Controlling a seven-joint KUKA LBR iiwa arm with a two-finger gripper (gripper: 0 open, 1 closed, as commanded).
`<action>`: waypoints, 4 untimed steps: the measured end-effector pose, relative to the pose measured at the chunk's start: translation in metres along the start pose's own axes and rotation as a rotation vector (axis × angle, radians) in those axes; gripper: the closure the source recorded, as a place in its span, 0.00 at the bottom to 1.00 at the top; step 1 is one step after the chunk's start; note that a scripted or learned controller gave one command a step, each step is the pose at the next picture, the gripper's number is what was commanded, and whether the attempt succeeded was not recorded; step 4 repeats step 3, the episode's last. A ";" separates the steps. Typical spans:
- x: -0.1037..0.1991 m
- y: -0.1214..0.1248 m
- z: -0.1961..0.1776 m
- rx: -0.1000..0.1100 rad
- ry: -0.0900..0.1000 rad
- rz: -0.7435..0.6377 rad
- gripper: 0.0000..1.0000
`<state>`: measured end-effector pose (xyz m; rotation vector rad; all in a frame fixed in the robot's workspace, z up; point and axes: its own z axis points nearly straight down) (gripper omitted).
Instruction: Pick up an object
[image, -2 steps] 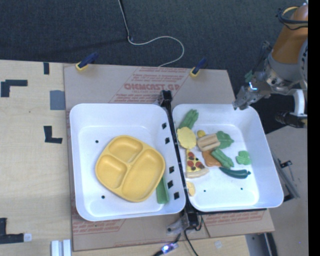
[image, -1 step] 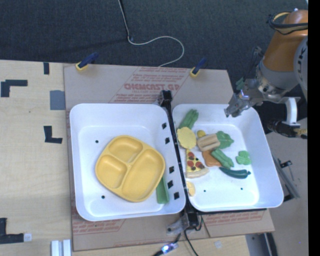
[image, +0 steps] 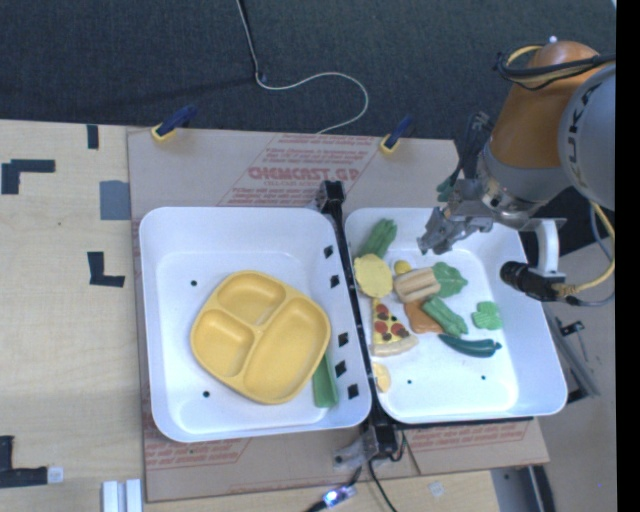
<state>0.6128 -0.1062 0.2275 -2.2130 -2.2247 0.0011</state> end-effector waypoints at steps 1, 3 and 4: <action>0.040 -0.036 0.007 0.002 -0.001 0.002 1.00; 0.113 -0.072 -0.007 -0.002 -0.001 0.000 1.00; 0.113 -0.072 -0.007 -0.002 -0.001 0.000 1.00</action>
